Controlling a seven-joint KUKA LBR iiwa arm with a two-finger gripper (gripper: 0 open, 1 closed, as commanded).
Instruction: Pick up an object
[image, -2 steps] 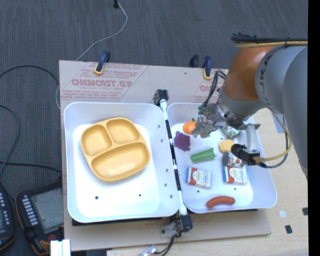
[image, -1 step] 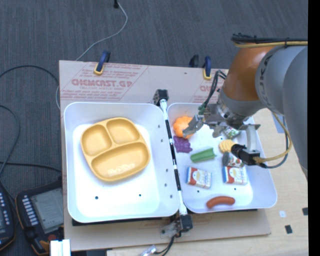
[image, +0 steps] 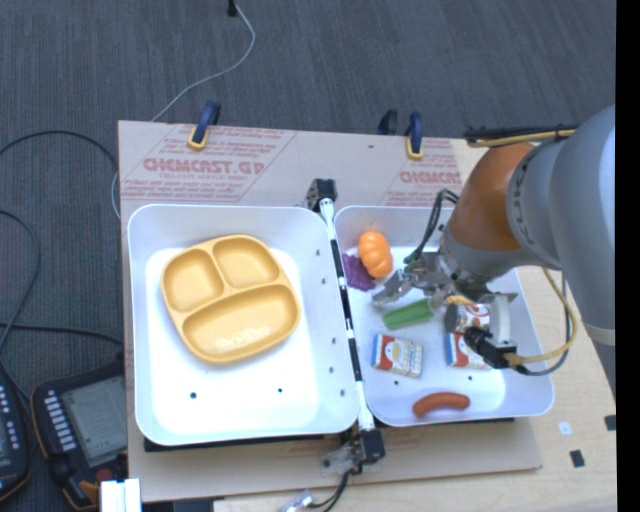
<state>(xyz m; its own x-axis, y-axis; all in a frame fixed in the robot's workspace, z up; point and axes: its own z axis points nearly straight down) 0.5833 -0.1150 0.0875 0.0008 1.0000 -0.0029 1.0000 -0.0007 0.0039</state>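
Two bins on bench; the gripper (image: 400, 288) hung low in the right bin (image: 530, 400), fingers spread, nothing between them. Green block (image: 408, 316) lay just beneath. Judged best: centre over block, descend squarely, avoid orange toy (image: 375, 253).

1 fixed camera looks down aslant on both bins (image: 140, 300); moderately near.

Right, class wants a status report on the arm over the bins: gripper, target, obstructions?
Gripper low in right bin, over green block. Nothing seen held. Orange pumpkin and purple piece close alongside.
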